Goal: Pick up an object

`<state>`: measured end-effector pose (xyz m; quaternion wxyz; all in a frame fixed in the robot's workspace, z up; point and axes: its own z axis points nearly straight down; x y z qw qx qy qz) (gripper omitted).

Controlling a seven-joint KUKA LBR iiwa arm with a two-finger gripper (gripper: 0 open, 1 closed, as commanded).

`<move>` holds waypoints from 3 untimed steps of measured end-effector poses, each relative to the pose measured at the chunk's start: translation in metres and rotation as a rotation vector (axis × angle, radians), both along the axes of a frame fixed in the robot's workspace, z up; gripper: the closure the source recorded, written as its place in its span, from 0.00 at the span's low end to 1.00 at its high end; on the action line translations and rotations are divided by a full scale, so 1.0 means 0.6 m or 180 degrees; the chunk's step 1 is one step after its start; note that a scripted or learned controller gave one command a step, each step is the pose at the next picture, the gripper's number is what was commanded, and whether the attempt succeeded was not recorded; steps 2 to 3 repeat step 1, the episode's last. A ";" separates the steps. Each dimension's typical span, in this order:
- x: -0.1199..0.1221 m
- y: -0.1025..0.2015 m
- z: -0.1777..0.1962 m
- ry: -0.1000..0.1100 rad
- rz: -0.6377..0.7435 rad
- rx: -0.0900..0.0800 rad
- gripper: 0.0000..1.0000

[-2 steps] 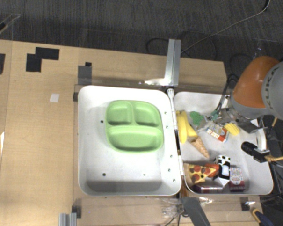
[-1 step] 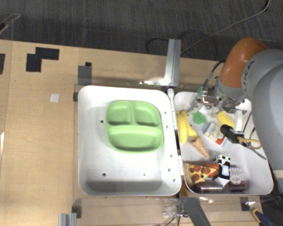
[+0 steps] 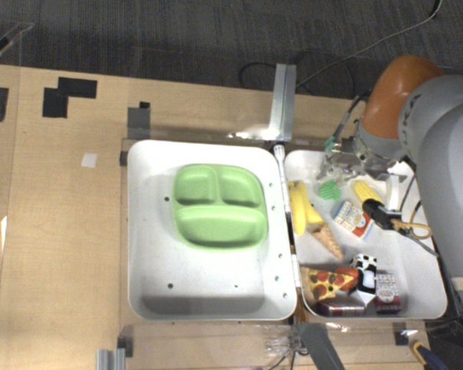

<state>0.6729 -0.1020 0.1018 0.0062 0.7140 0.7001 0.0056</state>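
Near edge of the right bin: a pizza slice towards the near-left corner, a dark red bar just in front of it, and a red-labelled can towards the near-right corner. Between them and a little farther in, a black-and-white toy. All close-packed, some probably touching; hard to say which.

Middle of the right bin: an ice-cream cone lying tilted, a small carton just beyond it, a banana along the left wall. Level with these, in the left bin: a green divided plate, alone, well apart from the gripper.

Farther in, near the far edge of the right bin: a green toy and a corn cob, side by side with a gap between.

Just over these two, at the far end of the right bin: the gripper, set low on the grey arm with its orange band, reaching in from the right. Nothing seen gripped. Open or closed: cannot tell from this slant.

Step in hand, as a judgement: positioning over a target, most likely the green toy or the corn cob, the two things lying just beneath. No pick made, so far as shown.

Next move calls for settling squarely on one item rather than the gap between the two, then closing firmly and lifting straight up, clear of the carton and the banana. Risks: nudging a neighbour aside, or closing on air.
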 end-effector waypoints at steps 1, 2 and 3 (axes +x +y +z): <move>-0.004 0.118 0.162 0.0028 -0.0242 0.0009 1.00; -0.004 0.118 0.162 0.0028 -0.0242 0.0009 1.00; -0.004 0.118 0.162 0.0028 -0.0242 0.0009 1.00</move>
